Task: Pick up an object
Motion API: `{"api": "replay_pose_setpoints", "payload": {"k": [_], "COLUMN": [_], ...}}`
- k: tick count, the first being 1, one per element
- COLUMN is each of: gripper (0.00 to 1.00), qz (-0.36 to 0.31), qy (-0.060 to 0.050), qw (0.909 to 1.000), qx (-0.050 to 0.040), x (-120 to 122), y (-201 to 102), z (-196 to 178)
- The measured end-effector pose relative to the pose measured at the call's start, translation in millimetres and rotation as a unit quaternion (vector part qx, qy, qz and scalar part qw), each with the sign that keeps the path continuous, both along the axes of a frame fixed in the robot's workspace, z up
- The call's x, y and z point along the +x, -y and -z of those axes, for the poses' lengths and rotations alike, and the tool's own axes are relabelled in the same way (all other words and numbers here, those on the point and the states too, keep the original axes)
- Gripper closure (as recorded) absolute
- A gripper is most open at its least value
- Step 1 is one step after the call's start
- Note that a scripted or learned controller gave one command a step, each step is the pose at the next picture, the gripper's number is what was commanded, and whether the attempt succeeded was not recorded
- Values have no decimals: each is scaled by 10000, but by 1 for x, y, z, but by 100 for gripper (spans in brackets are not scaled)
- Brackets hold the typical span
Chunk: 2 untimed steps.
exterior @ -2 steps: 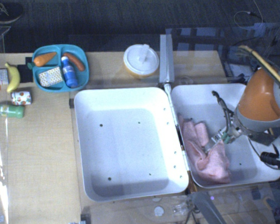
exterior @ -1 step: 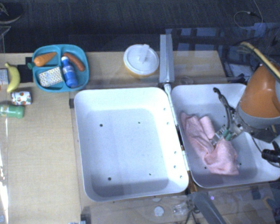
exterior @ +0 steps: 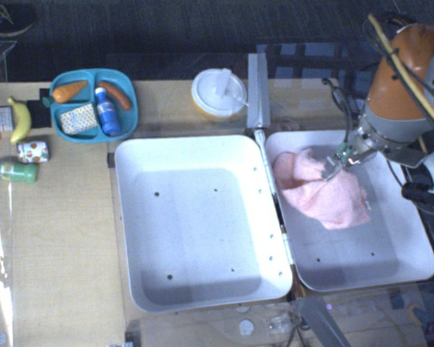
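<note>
Here, a soft pink cloth (exterior: 324, 193), all crumpled up, lies in the upper left part of the shallow white bin on the right (exterior: 401, 256). The grey robot arm with the orange band (exterior: 406, 74) comes in from the upper right of the frame and bends down toward the cloth. Its small two-finger gripper (exterior: 338, 162) sits right at the top edge of the cloth, touching it or just about touching it. The tip is too small and blurry to make out, so I cannot tell how it is set or whether any cloth is caught in it. The cloth looks flat on the bin floor, with one rounder lump on its left side near the bin wall. The other shallow white bin (exterior: 203, 296) fills the middle of the frame, just beside the first one. Above the bins, near the top middle, stands a round white and yellow lidded cup (exterior: 219, 92). In the upper left sits a blue plastic tray with toy food (exterior: 93, 103). Farther left, on the wooden bench (exterior: 54, 277), are a yellow toy banana (exterior: 20, 118), a little can (exterior: 33, 151) and a green bottle lying on its side (exterior: 9, 172).
</note>
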State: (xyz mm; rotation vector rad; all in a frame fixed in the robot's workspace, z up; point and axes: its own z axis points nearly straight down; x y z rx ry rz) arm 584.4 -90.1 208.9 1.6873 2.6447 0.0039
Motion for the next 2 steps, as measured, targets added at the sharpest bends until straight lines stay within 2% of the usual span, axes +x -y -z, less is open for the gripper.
{"api": "replay_pose_setpoints", "payload": {"k": [1,2], "gripper": [100,100], "qz": [-771,778], "qy": [-11,-6], "qw": [9970,9970], "qx": [-1,0], "x": [-18,42], "y": [6,-21], "z": [38,24]}}
